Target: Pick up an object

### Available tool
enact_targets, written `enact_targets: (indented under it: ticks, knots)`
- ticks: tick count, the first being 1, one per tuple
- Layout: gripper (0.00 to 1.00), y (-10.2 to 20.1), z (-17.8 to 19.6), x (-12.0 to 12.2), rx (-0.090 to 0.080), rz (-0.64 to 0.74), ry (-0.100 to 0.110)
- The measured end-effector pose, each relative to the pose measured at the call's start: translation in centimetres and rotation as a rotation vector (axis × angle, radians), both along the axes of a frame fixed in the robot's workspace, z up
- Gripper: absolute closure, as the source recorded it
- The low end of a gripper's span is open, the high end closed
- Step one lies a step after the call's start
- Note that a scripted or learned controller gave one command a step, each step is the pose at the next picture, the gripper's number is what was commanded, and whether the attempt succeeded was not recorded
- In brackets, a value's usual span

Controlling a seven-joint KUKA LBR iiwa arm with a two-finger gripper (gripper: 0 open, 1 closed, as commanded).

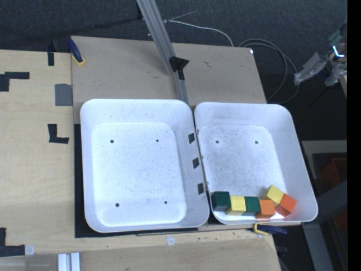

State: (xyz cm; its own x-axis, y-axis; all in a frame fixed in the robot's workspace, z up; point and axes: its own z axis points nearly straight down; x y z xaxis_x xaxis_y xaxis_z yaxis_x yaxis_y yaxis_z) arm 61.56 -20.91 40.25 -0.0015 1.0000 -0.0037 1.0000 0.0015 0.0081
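The blocks all lie in the right bin [293, 130], crowded against its near wall and filling the near right corner. They form a short row whose long axis runs along that wall, from about the wall's middle to the corner, dipping slightly toward the corner end.

From the end nearest the bin's middle, the row reads:
- dark green block [221, 200]
- yellow block [238, 204]
- green block [251, 206]
- orange block [266, 208]

Each of these touches the next one. They look roughly cubic, so none has a clear long axis of its own, and their faces sit about square to the near wall.

At the corner end, a second yellow block [275, 193] sits just behind the orange one. It is turned so that a corner points toward the bin's middle. A red-orange block [286, 204] lies beside it against the right wall, also skewed.

The gripper [322, 66] is well outside the right bin, beyond its far right corner and over the dark floor. It is small and blurred, so I cannot tell whether it is open or closed. Nothing can be seen held in it.

The left bin [90, 151] abuts the right bin's left wall, with three small black clips [196, 162] along the seam. A slanted aluminium rail [155, 21] comes down toward the far end of that seam and carries a black bracket [179, 64]. A blue and yellow clamp [265, 228] sits just outside the right bin's near wall.
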Motion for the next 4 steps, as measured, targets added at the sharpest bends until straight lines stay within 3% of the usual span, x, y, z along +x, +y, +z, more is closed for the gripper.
enact_targets:
  ticks: [1, 2, 3, 4]
  knots:
    - [0.00, 3.8, -10.0, 2.1, 0.006, 0.003, 0.017]
    - [0.00, 10.2, -26.4, 5.1, 0.005, 0.002, 0.017]
    - [0.00, 9.1, -20.4, -3.7, 0.003, -0.003, 0.010]
    - [0.00, 16.0, -21.1, -5.5, 0.007, 0.005, 0.012]
